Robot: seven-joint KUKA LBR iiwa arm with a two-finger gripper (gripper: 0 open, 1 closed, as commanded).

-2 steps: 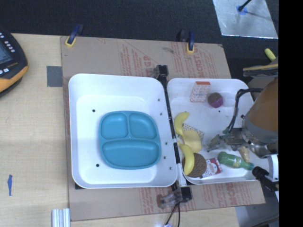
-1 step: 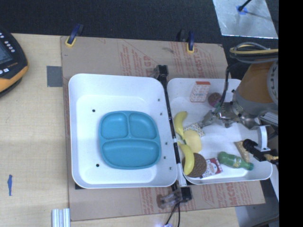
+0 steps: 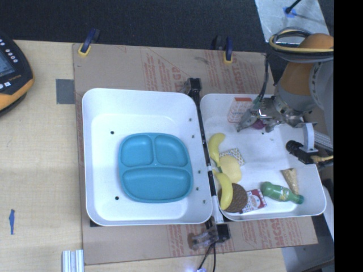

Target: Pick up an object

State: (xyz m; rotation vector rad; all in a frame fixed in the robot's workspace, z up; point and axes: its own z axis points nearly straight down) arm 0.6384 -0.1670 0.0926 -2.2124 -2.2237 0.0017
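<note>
My gripper [image 3: 255,127] hangs over the back of the right bin [image 3: 317,207], fingers spread open with nothing between them. Just behind its left finger lies a red-and-white card [image 3: 239,109]. Toward the bin's left wall lie a banana [image 3: 215,146], a pale yellow fruit [image 3: 230,167] and a second banana [image 3: 225,190] beside a brown round cookie [image 3: 239,197]. A green bottle [image 3: 279,192] lies on its side at the front right, a red-and-white packet [image 3: 257,200] next to it. A tan cone [image 3: 291,180] rests by the right wall.
The left bin [image 3: 96,152] holds a blue divided plate [image 3: 155,167]. A yellow-and-black device [image 3: 11,72] sits at the bench's far left. Clamps [image 3: 227,49] grip the back edge of the cardboard sheet. The right bin's middle floor [image 3: 266,157] is bare.
</note>
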